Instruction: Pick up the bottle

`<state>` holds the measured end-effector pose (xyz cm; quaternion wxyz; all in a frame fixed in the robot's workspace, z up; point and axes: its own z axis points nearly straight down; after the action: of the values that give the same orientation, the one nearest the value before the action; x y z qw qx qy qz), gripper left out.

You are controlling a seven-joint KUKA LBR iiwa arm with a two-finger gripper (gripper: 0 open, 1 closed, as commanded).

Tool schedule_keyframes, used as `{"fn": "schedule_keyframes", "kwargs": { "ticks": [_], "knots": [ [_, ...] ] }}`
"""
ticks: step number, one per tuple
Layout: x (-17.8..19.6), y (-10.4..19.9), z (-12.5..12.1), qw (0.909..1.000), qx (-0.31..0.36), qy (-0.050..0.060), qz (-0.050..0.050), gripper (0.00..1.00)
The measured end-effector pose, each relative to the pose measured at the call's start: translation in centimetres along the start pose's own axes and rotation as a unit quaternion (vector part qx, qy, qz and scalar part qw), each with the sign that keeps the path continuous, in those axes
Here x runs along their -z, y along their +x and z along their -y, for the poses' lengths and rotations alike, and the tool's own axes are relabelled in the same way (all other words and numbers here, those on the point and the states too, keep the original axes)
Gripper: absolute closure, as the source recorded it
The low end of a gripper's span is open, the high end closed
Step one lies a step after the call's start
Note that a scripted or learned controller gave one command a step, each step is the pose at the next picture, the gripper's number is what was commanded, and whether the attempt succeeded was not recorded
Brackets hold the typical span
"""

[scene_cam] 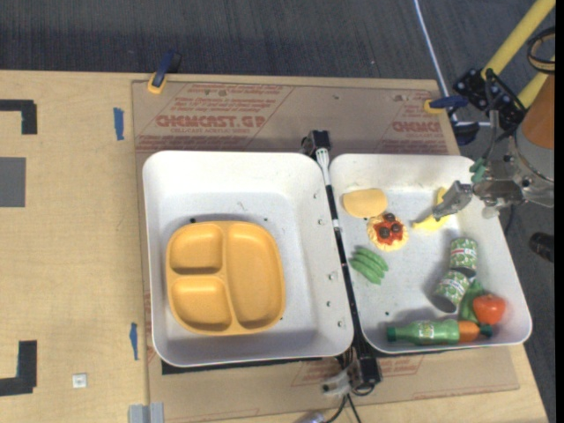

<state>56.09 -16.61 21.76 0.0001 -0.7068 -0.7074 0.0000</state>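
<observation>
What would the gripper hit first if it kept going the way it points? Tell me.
The gripper points left and down into the right bin. The yellow piece just below its tip looks first in line, though depth is unclear. The bottle lies well off that line.

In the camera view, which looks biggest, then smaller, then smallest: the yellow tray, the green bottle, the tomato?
1. Yellow tray, by far the biggest.
2. Green bottle, long and thin, lying on its side.
3. Tomato, the smallest.
The bottle and tomato sit close together, so nearness hardly changes that order.
</observation>
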Motion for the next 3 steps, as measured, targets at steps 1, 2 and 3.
{"fn": "schedule_keyframes", "kwargs": {
  "ticks": [1, 2, 3],
  "knots": [
    [-3.7, 4.4, 2.2, 0.9977, -0.067, 0.001, -0.001, 0.0],
    [-2.6, 4.4, 2.2, 0.9977, -0.068, 0.0, -0.001, 1.0],
    [-13.1, 6.0, 5.7, 0.9997, 0.025, -0.002, 0.0, 1.0]
  ]
}}
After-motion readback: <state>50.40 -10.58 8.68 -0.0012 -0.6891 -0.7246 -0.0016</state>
